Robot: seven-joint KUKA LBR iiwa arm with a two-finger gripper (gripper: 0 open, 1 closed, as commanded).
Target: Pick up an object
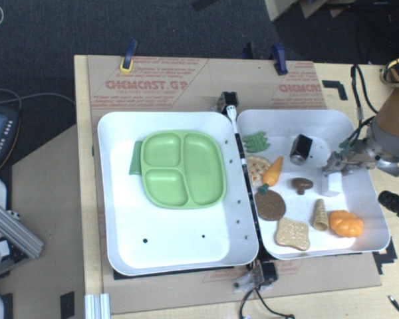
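While the arm [389, 128] reaches in from three o'clock, its gripper [334, 168] hangs over the right bin [369, 195], and whether it is released or clenched cannot be told from this slant; nothing shows between its tips. Just below it, toward six o'clock, lies a small white block [330, 185]. At the gripper's nine o'clock sits a black cup [300, 148], tipped on its side, with a brown mushroom [302, 185] below that. Along the bin's nine o'clock edge lie a green leafy piece [256, 141], a waffle [255, 169], and an orange carrot [272, 171] leaning across it. Toward six o'clock are a brown cookie [270, 205], a slice of toast [292, 234], a tan cone [319, 214] and an orange pumpkin [346, 224], the last two touching. The left bin [120, 231] holds a green divided plate [183, 169].
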